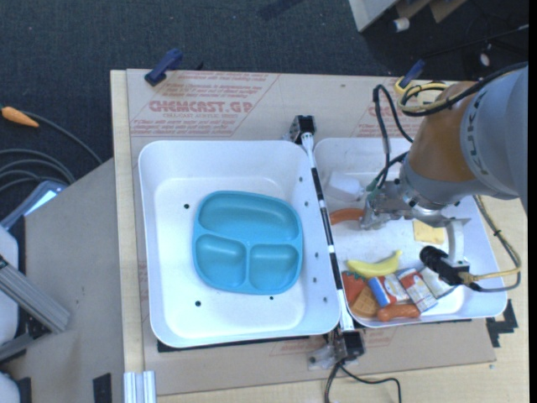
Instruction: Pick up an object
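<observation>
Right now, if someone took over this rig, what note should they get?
Gripper: low in the right bin, beside the orange carrot-like piece; nothing seen between its fingers.
Things: banana, yellow slice and a cluster of small packets at the right bin's near end. Blue divided plate lies in the left bin.
Done: nothing lifted.
Left: grasp and lift one object.
</observation>
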Action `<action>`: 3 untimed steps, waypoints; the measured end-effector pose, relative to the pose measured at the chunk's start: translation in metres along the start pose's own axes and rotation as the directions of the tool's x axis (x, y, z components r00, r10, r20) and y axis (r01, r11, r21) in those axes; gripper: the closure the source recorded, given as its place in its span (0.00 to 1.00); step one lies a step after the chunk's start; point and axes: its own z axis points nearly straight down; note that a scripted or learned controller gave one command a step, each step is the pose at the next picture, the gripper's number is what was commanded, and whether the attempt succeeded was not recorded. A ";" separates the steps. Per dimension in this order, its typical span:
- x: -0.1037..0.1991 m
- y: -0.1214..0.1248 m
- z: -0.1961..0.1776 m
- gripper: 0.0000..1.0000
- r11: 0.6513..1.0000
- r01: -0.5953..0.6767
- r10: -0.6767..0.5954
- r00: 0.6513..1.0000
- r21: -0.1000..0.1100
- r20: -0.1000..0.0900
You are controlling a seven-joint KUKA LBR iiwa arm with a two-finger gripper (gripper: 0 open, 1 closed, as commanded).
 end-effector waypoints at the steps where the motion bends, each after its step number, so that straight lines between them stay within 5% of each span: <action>1: 0.000 0.000 0.000 0.00 1.000 0.000 0.000 1.000 0.000 0.000; 2: 0.000 0.000 -0.010 1.00 1.000 0.000 0.000 1.000 -0.001 0.000; 3: 0.001 -0.022 -0.108 1.00 1.000 0.001 -0.001 1.000 -0.002 0.002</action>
